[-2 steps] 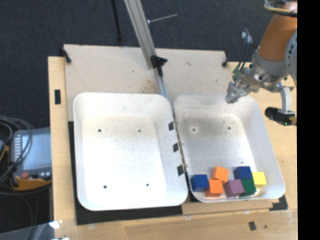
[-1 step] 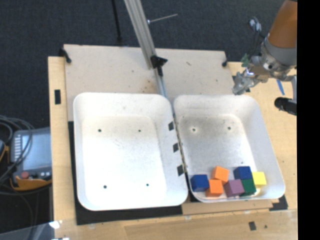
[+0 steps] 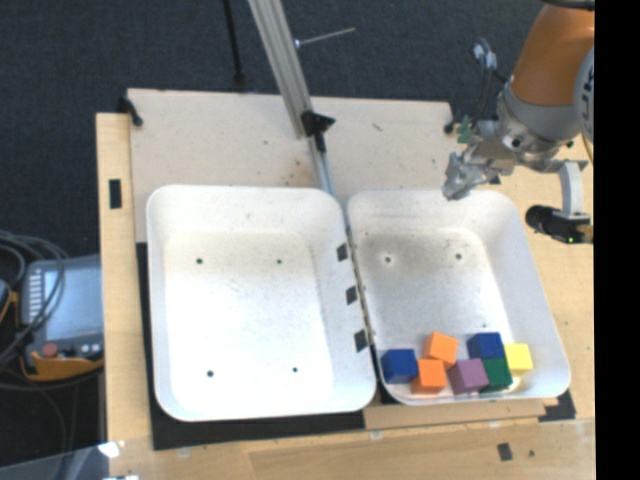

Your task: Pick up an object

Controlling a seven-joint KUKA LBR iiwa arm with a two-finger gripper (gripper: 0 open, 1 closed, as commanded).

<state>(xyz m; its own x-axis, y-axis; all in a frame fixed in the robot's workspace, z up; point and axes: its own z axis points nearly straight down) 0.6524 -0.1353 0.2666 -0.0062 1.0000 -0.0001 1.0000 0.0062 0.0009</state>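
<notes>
Up at the far right, the grey arm [image 3: 545, 68] with its orange band reaches in over the table [image 3: 115, 268], and its end effector [image 3: 462, 180] hangs above the far rim of the right bin [image 3: 450, 268]. From this angle it is too small and blurred to tell whether it is open or closed, and nothing can be seen held in it.

All the blocks lie in the near corner of the right bin, well apart from the end effector. They sit packed together in a loose cluster against the near wall. A blue block [image 3: 399, 365] is at the left end of the group. Just right of it are 2 orange blocks, one [image 3: 431, 373] nearer the wall and the other [image 3: 442, 347] behind it. A purple block [image 3: 467, 375] sits beside the nearer orange one, with a green block [image 3: 498, 373] touching it on the right. A second blue block [image 3: 486, 345] stands behind the green one, and a yellow block [image 3: 518, 357] closes the right end of the group.

The left bin [image 3: 250, 298] lies just beside the right one, their inner rims meeting along the middle. A slanted metal rail [image 3: 285, 58] rises from the far side of the table between the 2 bins. Off the table's left edge sits a small control box [image 3: 60, 313] with cables.
</notes>
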